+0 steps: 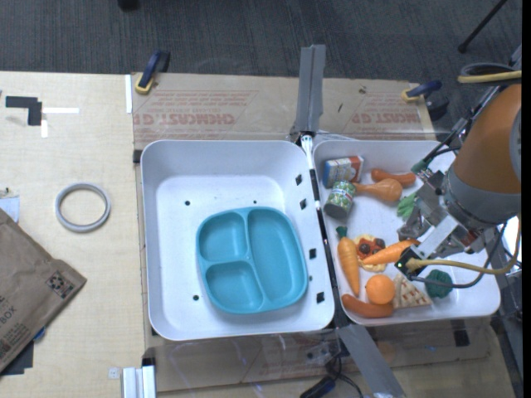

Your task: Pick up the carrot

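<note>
Pincer [406,261] sitting low in the right bin [489,305], apparently pinching the thick end of a carrot [388,254].

That carrot is lying at a slant near the middle of the right bin, its tip pointing toward the bin's left wall and resting over a pizza slice [371,246]. A second carrot [348,264] is lying lengthwise along the left wall, apart from the pincer. An orange [379,289] and a waffle piece [410,293] are sitting near the front edge, with a sausage [365,308] running along the front-left corner. A can [340,198], a small carton [343,169] and a drumstick [379,191] are crowding the back-left corner. A blue divided plate [249,259] is sitting in the left bin [166,222]. A tape ring [82,206] is lying on the bench [66,139], toward its left edge.
</note>
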`<state>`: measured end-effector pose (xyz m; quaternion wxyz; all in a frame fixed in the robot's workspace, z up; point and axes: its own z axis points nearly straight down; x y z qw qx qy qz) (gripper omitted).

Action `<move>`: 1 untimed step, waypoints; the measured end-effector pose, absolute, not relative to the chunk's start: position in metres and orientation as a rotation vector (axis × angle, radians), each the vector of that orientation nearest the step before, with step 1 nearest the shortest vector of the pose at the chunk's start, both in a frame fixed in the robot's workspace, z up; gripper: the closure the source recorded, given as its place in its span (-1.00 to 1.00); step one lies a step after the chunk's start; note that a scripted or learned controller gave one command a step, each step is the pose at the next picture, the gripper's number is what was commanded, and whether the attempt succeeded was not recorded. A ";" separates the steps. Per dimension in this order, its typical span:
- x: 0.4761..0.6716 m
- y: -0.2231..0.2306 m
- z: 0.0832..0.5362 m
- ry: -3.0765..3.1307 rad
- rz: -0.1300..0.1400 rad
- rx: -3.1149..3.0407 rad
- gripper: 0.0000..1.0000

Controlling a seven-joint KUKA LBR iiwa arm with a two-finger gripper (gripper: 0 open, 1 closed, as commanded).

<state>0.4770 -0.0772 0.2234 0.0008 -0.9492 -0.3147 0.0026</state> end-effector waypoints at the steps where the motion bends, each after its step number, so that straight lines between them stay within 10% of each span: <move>1: 0.500 -0.093 0.226 -1.460 0.006 -2.780 1.00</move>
